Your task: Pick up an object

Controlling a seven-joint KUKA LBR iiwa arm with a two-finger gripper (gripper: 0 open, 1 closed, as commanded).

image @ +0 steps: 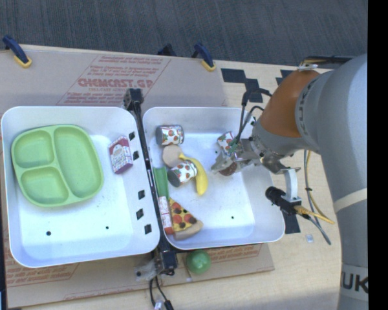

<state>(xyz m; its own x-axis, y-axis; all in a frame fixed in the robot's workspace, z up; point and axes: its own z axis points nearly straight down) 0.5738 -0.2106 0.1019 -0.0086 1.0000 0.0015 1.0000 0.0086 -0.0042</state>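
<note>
The arm reaches over the right bin (265, 228), and its hand (227, 159) sits low near that bin's right wall, with small patterned and dark shapes (227, 142) at its tip. Whether those shapes belong to the hand or are an item caught in it cannot be told, and how far the hand is spread cannot be told either. No object is clearly lifted free, so the pick looks unfinished: the approach into the right bin seems made, while a sure grasp and a lift appear to remain. The likely candidates lie to the left of the hand, in the right bin's left half: a yellow banana (198, 177) touching a small printed can (182, 172), a tan egg-shaped piece (171, 154) above them, another can (170, 134) nearer the far wall, and a pizza slice toy (182, 220) toward the near wall. Left of the right bin, the other bin (64, 237) carries a green divided plate (56, 165) and a small red carton (121, 155). A green ball (197, 261) rests on the counter (310, 250) just outside the right bin's near wall.
</note>
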